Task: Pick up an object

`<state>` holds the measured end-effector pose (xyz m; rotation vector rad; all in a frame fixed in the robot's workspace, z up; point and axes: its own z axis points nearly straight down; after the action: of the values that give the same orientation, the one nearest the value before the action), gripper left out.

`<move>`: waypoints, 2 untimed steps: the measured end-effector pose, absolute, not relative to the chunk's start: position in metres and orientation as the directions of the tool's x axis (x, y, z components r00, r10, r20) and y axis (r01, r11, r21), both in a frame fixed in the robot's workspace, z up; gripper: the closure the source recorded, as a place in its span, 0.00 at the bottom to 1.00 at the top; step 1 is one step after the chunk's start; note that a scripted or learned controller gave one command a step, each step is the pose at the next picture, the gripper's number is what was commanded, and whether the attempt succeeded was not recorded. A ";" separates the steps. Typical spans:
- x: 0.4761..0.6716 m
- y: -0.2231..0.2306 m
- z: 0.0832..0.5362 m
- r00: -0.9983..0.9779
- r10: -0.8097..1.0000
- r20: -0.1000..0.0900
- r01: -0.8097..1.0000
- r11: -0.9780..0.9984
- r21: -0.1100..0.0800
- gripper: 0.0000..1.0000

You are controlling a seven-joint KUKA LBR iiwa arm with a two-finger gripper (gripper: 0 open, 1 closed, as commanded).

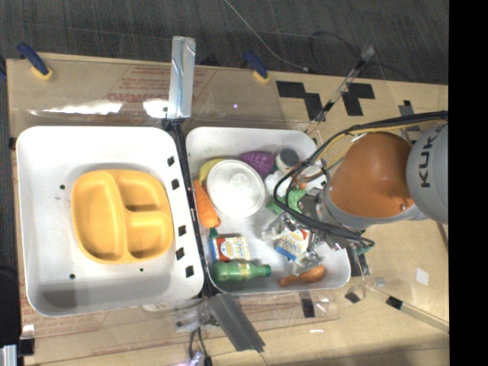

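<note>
My tool (299, 239), its grip state impossible to tell, sits low in the right white plastic bin (229, 137) over a small crinkled blue-and-white packet (292, 244), judged light, soft, slippery, best pinched across its middle.

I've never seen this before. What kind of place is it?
Probably a robot lab bench for grasping practice: a robot arm reaches over a white bin of toy food, beside another bin holding a yellow divided tray.
</note>
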<state>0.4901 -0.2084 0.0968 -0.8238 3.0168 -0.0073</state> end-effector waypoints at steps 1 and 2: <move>0.490 -0.209 0.096 -0.883 -0.469 -0.011 -0.469 0.883 -0.009 0.00; 0.490 -0.210 0.095 -0.909 -0.416 -0.010 -0.416 0.909 -0.007 0.00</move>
<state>0.4900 -0.2102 0.0953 -0.6664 3.0587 -0.0072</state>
